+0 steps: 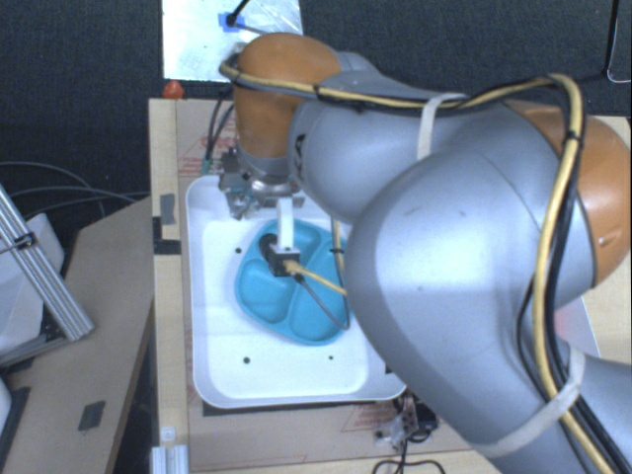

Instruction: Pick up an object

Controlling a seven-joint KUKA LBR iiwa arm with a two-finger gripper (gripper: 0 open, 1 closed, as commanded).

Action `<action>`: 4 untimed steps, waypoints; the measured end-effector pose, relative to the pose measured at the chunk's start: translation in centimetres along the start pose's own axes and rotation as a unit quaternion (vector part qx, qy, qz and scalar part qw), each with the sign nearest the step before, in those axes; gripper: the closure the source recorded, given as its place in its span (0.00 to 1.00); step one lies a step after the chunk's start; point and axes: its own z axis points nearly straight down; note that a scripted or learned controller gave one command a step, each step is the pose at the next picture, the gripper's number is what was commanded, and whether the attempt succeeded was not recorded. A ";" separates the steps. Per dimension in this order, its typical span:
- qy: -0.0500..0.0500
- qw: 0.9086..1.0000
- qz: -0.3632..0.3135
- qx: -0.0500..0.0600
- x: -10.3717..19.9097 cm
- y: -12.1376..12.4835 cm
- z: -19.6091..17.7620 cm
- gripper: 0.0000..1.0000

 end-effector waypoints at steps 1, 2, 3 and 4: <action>0.002 1.000 0.001 -0.002 0.1 -2.7 -20.6 1.00; 0.001 1.000 0.001 -0.005 -2.7 0.1 -41.1 1.00; -0.002 1.000 0.006 0.009 -7.5 -6.8 -35.2 1.00; -0.001 1.000 0.005 0.001 -10.3 -4.0 -42.7 1.00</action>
